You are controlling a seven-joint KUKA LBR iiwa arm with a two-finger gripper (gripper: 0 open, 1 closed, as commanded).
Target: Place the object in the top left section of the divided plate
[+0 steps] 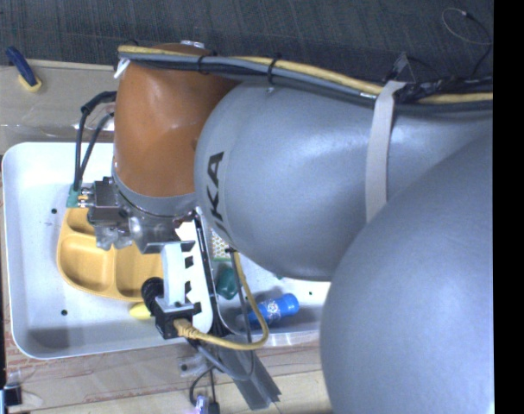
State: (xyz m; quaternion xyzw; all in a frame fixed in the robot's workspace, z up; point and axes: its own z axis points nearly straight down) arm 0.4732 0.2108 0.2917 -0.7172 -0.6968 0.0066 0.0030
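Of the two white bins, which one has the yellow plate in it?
The left bin, with the yellow divided plate under the arm. The other bin holds a blue object.

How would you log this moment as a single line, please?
arm: over left bin | end effector: hidden | divided plate: partly covered | blue object: beside arm

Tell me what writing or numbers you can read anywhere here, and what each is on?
"KA": black letters on the grey arm shell, just below the orange band; the rest of the word is hidden by the curve.
The small green circuit board beside the wrist: any marks are too small to read.
Nothing readable on the yellow divided plate or the white bin.
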